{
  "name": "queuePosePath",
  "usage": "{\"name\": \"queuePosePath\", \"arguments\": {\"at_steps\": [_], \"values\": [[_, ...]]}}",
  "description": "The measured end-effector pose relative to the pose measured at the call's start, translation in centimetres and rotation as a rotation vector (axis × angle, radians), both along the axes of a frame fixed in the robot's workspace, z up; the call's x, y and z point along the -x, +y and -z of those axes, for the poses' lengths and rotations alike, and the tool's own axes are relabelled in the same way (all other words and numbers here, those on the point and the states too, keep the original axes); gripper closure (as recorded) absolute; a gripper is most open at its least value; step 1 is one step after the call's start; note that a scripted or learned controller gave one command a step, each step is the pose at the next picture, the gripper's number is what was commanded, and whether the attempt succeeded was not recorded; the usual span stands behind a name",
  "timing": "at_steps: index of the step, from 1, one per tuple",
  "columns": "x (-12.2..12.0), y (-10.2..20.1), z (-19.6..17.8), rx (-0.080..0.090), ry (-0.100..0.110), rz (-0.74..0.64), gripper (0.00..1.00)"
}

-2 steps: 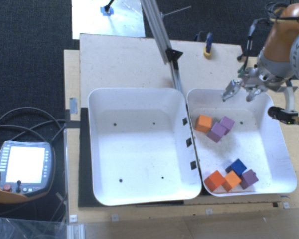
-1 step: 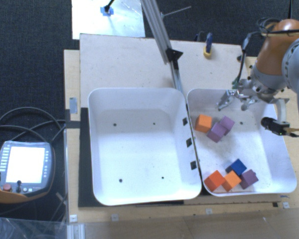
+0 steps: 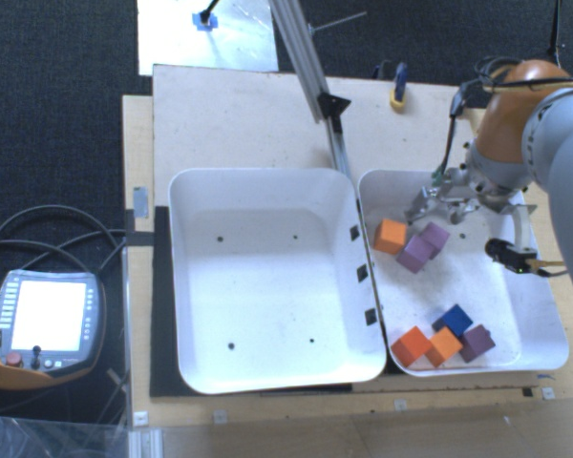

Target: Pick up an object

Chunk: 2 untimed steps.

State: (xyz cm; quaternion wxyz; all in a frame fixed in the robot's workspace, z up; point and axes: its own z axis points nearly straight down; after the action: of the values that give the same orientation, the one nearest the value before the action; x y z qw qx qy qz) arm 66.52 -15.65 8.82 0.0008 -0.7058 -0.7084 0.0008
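My gripper (image 3: 445, 208) hangs over the far part of the right bin (image 3: 544, 327), under the orange wrist band. It is open, with nothing between its fingers. Just in front of it lies a light purple block (image 3: 424, 246), and an orange block (image 3: 392, 236) touches that block's left side. Near the bin's front edge sits a cluster: two orange blocks (image 3: 413, 345) (image 3: 446, 347), a blue block (image 3: 453, 319) and a dark purple block (image 3: 477, 342).
The left bin (image 3: 186, 284) stands beside the right one, their walls meeting in the middle. A slanted metal pole (image 3: 306, 55) crosses the far bench. A yellow clamp (image 3: 398, 95) sits at the back, and a teach pendant (image 3: 43, 327) lies far left.
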Motion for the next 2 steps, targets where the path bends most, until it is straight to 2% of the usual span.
{"name": "queuePosePath", "arguments": {"at_steps": [1,2], "values": [[-0.3,0.0,-1.5,0.001,-0.008,-0.002,1.0],[-0.2,0.2,-8.0,0.002,-0.012,-0.001,1.0]]}}
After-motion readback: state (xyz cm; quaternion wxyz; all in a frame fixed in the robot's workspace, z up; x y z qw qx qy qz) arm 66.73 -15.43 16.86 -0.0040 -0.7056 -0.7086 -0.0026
